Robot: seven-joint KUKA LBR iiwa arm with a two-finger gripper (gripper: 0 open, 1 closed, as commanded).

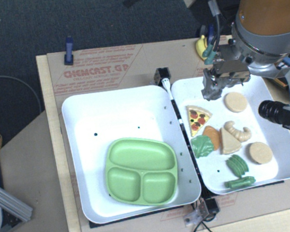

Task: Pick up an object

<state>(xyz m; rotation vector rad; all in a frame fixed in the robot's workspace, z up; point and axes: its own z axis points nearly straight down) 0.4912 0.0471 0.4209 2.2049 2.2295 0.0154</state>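
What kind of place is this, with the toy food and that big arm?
Most likely a robotics lab test bench. A grey robot arm hangs its gripper over a white bin of toy food like a pizza slice, beside a bin holding a green divided tray, with cables about.

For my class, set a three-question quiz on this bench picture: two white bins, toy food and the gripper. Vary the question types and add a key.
1. True or false: the green divided tray lies in the left bin.
2. Which item lies nearest the gripper? A) green bean pod B) pizza slice C) the lower round cracker
3. Fill in: the toy food lies in the ____ bin.

Key: 1 true; 2 B; 3 right.
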